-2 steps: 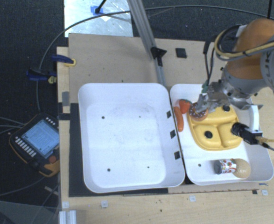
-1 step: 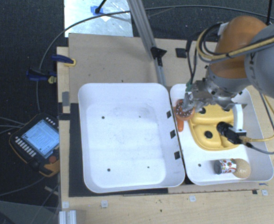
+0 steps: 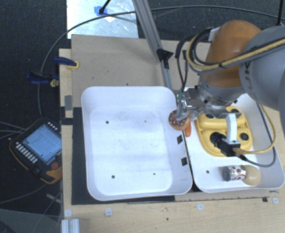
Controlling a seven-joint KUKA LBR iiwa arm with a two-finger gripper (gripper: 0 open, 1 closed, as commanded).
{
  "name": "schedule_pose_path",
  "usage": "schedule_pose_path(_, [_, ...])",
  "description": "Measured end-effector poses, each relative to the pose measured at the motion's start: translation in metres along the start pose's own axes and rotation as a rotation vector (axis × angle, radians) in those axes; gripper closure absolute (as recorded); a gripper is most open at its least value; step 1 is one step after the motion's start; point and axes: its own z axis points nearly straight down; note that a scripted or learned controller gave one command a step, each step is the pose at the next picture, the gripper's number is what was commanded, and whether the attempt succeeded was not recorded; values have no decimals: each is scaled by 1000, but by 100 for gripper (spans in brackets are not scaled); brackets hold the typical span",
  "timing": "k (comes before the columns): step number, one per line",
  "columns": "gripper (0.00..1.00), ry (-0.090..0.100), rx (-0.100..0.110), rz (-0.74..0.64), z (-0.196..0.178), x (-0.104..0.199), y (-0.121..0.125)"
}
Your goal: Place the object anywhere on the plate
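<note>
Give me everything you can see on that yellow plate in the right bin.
The yellow plate lies flat in the right bin, toward its far end. It looks like glossy plastic with a raised, rounded rim and a shallower centre. The arm's wrist and a white and black fitting cover its middle and far edge, so what rests on it cannot be told. A small jar lies apart from it, nearer the camera.

Yellow plate (image 3: 208,125) (white bins (image 3: 127,144))

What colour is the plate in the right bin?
Yellow, seen in the camera view: the shallow plastic plate under the arm.
</note>
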Motion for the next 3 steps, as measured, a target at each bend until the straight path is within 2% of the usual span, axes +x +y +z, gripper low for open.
schedule_pose_path(1, [100,-1,0,1,6,44,-2])
schedule_pose_path(2, [100,1,0,-1,-1,99,-17])
schedule_pose_path(3, [100,-1,-1,2,9,126,-7])
